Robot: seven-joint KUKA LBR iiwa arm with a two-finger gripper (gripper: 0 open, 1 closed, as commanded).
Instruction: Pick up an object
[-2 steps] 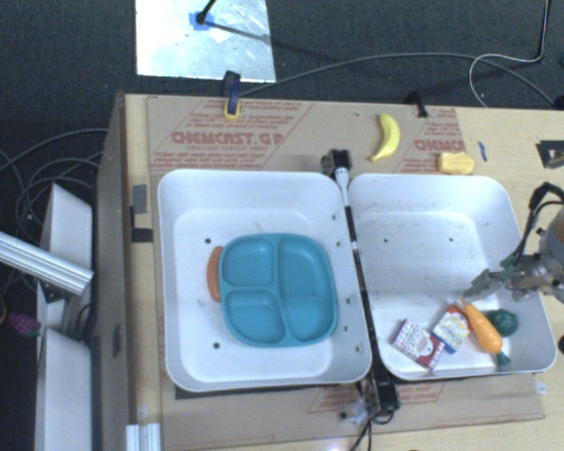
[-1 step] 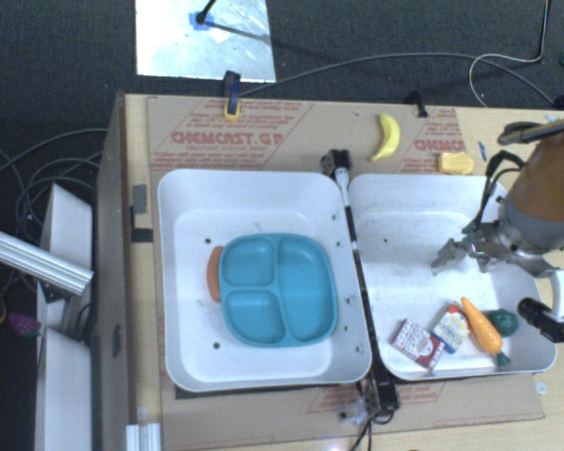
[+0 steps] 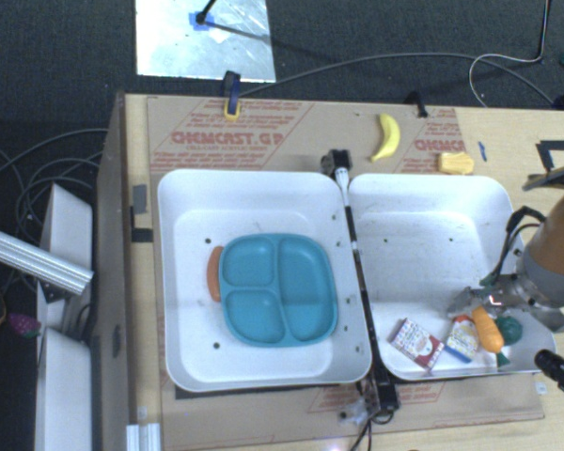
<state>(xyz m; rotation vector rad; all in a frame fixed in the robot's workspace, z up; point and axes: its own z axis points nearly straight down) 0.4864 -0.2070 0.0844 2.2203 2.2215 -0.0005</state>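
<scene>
Orange carrot-shaped toy (image 3: pixel 487 331) lies near the right white bin's (image 3: pixel 423 205) front corner, beside a small red-and-white carton (image 3: pixel 415 342). Gripper (image 3: pixel 479 301) hovers just above it, approaching; grip state unclear. Next: descend and close.

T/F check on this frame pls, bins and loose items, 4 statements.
1. The blue divided plate sits in the left bin. True.
2. The banana lies inside the right bin. False: it lies on the bench behind the bins.
3. The orange carrot is in the right bin, near its front right corner. True.
4. The red and white small box rests on the plate. False: it is in the right bin.
</scene>
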